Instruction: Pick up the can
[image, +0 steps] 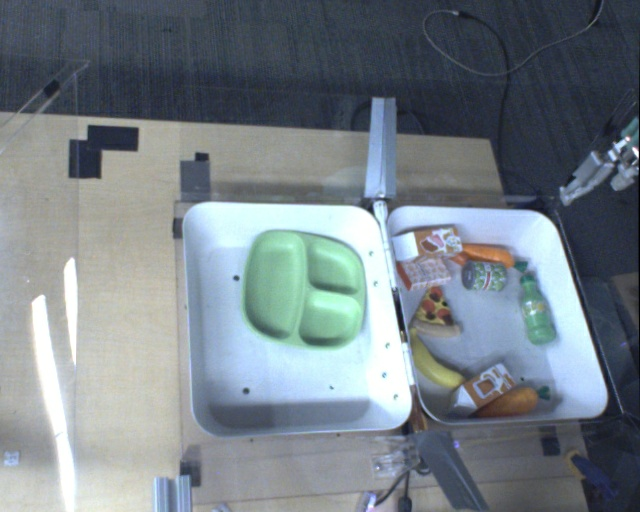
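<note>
Dark carpet lies beyond the far edge of the wooden tabletop (110, 300), and a cable loops across it. Two shallow white bins sit side by side on the tabletop.

**Left bin** (215, 330): holds one green compartment tray (303, 288), set toward the far half of the bin.

**Right bin** (575, 300): holds the working items.
- Can (484, 277), green-labelled, lying on its side in the far half of the bin, just near of a carrot (487, 254).
- Green bottle (536, 310), just right of the can.
- Two snack packets (428, 256), left of the can.
- Pizza slice (437, 311) and banana (433, 362), along the left wall.
- Small carton (488, 383) and a second carrot (510, 401), at the near edge.

**Claw** (600, 170): positioned at the right edge of the scene, beyond the far right corner of the right bin, well apart from the can. It carries nothing; whether it is released or clenched cannot be told at this resolution.

**Step in hand:** approach. The pick has not yet begun.

**Next move:** bring the claw left and toward the near side until it is above the can, then descend. The carrot and bottle crowd the can closely, so the descent should likely place the claw across the can's narrow width, clear of both neighbours.
</note>
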